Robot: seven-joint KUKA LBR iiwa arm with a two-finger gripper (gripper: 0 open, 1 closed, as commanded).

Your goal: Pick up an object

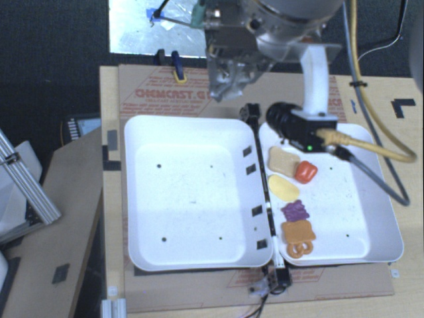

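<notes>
Several small food-shaped toys lie along the left side of the right bin (371,237). A tan bread slice (283,161) is farthest back, with a red tomato-like piece (305,171) touching its right side. In front of them come a yellow oval piece (283,189), a purple grape cluster (295,211), a brown toast piece (297,231) and an orange pretzel (299,248) by the front rim. My gripper (227,81) hangs high above the back edge of the left bin (142,177), blurred, apart from every toy.
A black divider strip (262,191) with clips runs between the two bins. Both bins rest on a cardboard sheet (159,88). A blue and yellow clamp (177,68) sits at the cardboard's back edge. Aluminium framing (26,184) stands at the left.
</notes>
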